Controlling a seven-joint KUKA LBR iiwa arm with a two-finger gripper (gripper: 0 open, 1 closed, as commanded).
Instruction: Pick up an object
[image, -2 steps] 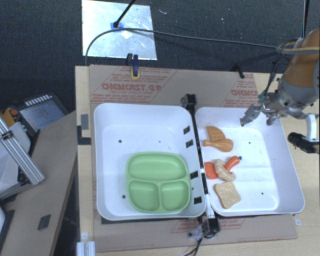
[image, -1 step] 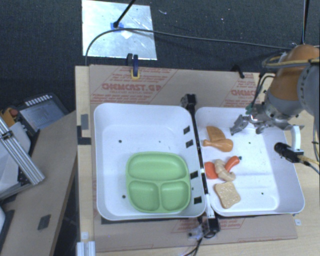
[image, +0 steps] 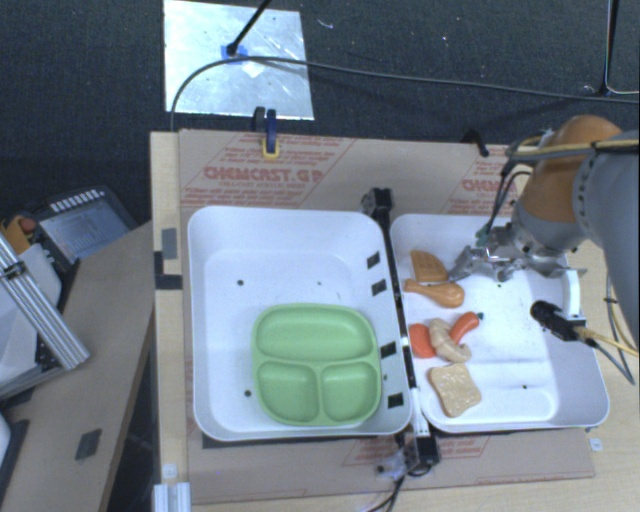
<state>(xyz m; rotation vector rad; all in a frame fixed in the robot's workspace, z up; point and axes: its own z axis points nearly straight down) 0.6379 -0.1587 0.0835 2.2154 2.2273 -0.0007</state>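
**Arm poised over toy food, nothing lifted yet**

The pincer (image: 478, 262) hangs low in the right bin (image: 575, 400), just beside a tan wedge (image: 429, 265) and a drumstick (image: 438, 292); whether it is wide or narrow cannot be told. A pick looks yet to come. A toast slice (image: 454, 388) lies nearer the front. The left bin (image: 230, 240) holds a green tray (image: 316, 362). Both rest on a cardboard-covered surface (image: 300, 165) over dark carpet (image: 80, 90).

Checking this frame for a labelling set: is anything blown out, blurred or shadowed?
Camera view: the foil sheet beyond the bench glares bright; the two white bins are evenly lit with soft shadows; the green tray and toy foods look sharp; the gripper is slightly soft.
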